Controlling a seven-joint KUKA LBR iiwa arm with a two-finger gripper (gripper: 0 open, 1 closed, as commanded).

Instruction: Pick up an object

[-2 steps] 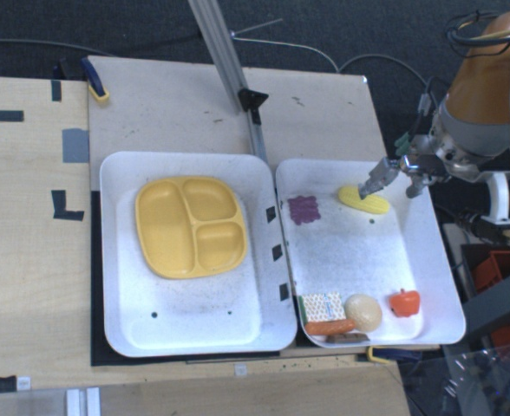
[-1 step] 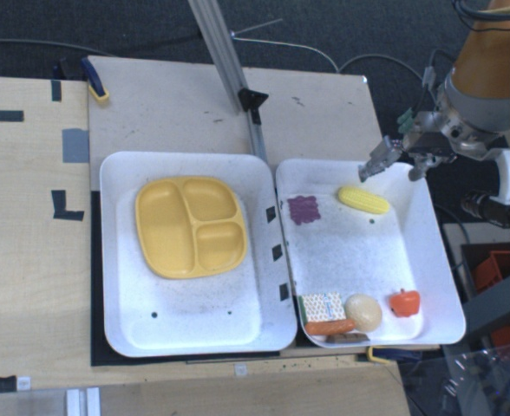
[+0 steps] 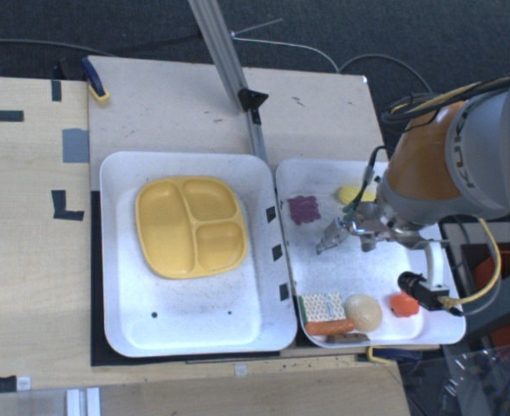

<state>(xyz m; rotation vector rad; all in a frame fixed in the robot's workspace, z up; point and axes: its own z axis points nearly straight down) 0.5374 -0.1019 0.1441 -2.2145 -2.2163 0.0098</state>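
Pincer (image 3: 331, 239) is seen over the right bin (image 3: 324, 176), fingers spread, nothing gripped. Purple object (image 3: 304, 208) lies just left of it; yellow tray (image 3: 191, 226) is in the left bin (image 3: 116, 232).

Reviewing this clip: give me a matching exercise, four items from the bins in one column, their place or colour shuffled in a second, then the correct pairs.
Things:
1. divided plate
2. purple piece
3. cream ball
4. gripper

Descriptions:
A. near front edge of the right bin, beside a checkered block
B. yellow, lying in the left bin
C. over the right bin's middle, nothing between its fingers
D. far part of the right bin, left of a yellow object

Pairs: 1-B, 2-D, 3-A, 4-C
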